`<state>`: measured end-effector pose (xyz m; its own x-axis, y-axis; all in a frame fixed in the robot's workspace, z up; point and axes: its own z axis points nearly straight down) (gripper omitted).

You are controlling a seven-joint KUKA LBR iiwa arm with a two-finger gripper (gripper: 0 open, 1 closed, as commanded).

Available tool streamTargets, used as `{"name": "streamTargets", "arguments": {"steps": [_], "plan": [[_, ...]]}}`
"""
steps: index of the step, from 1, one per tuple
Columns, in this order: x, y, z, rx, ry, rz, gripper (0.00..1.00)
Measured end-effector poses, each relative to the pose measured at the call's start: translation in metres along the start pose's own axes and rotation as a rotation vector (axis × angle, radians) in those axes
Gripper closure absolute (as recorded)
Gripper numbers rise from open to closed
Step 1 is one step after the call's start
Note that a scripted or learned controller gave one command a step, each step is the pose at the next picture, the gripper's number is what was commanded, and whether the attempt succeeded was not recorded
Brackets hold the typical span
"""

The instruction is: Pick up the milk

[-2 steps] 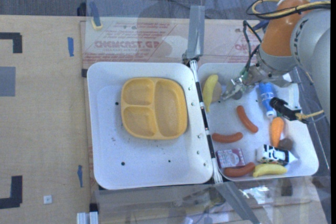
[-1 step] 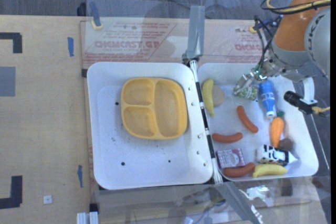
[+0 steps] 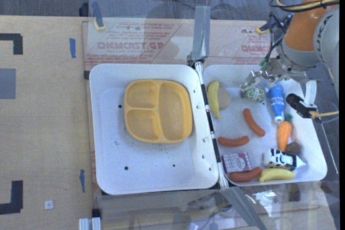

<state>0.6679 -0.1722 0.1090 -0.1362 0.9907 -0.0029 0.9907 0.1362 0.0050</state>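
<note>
Milk: the black-and-white cow-patterned milk carton (image 3: 282, 159) lies on its side at the near right corner of the right bin (image 3: 318, 172), untouched.
Yellow neighbour: a small banana (image 3: 276, 174) lies just in front of the carton, touching or nearly so.
Near edge: a red sausage (image 3: 245, 175) sits left of that banana, with a reddish packet (image 3: 236, 161) right behind it.
Behind the carton: a carrot (image 3: 284, 134) points toward the far side, a dark lump close beside it that I can't make out.
Middle of the bin: two more sausages, one lying flat (image 3: 233, 141) and one angled (image 3: 253, 122).
Far side: a blue bottle (image 3: 276, 102), a crumpled green-and-silver wrapper (image 3: 252, 90), and a second banana (image 3: 214, 97) against the left wall.
Claw: the claw (image 3: 267, 74) hangs over the far end of the right bin above the wrapper, well apart from the carton; I cannot tell whether it is spread or closed.
Arm: orange band (image 3: 304, 29) sits just above it at the right.
Left bin: the left bin (image 3: 108, 169) carries a yellow divided plate (image 3: 158, 111).
Worktop: pale wood worktop (image 3: 38, 116) with blue tape marks.
</note>
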Motion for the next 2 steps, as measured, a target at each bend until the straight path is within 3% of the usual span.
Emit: {"name": "streamTargets", "arguments": {"steps": [1, 2], "plan": [[-0.022, -0.002, 0.011, -0.016, -0.002, -0.068, 0.0], [0.032, 0.004, 0.021, 0.003, 0.0, -0.192, 0.0]]}}
